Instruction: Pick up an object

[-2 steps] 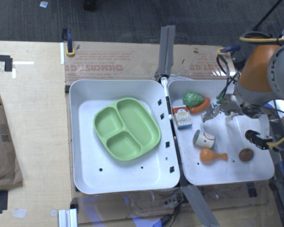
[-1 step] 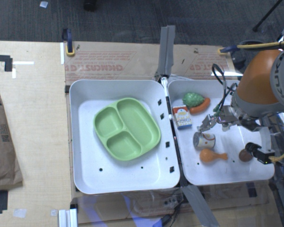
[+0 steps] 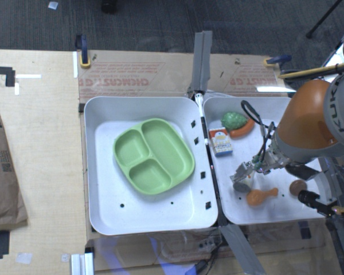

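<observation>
Gripper sits low in the right bin, reached in from the right under the orange-banded wrist. Fingers look spread a little, nothing visible between them; reading this as open and empty, though the tips are small and partly blurred against the white floor.

Step in hand, by my judgement: approach or descent onto a target, grasp not yet made. Nearest candidate is the orange drumstick toy, lying just beside the gripper on its near-right side, apparently not touching it. Next move would call for shifting the fingers over the drumstick's thicker end, lining the jaws across its short axis, lowering to the floor and closing. Risk: the toy is rounded and may skid or roll out as the fingers close.

Containers:
- Left bin: one light green divided plate, three compartments, lying flat and turned at an angle near the bin's middle. Nothing seen in its compartments.
- Right bin: small red-and-white carton near the left wall; green leafy toy at the far side, touching an orange curved piece; brown rounded object at the right, partly hidden by the arm; drumstick toy toward the near side.

Bench to the left carries a brown paper bag, well apart from both bins.
</observation>
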You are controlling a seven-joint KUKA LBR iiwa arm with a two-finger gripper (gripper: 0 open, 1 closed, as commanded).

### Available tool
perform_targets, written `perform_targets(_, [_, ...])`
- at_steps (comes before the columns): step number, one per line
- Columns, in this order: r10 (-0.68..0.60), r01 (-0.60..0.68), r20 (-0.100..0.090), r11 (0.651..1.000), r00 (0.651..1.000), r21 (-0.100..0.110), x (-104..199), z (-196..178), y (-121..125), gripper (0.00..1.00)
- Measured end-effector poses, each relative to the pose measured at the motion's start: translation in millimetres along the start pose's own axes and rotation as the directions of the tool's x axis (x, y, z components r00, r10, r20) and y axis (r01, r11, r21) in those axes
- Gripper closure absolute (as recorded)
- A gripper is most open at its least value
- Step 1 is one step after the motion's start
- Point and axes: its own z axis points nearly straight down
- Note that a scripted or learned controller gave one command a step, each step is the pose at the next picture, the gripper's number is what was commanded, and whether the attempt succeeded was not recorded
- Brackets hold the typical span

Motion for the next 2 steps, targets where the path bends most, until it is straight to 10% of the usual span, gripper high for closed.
perform_targets(1, [-0.059, 0.059, 0.002, 0.998, 0.998, -0.002, -41, -30, 19, 0.0])
perform_targets(2, [-0.129, 0.129, 0.001, 0.992, 0.992, -0.002, -10, 23, -36, 0.0])
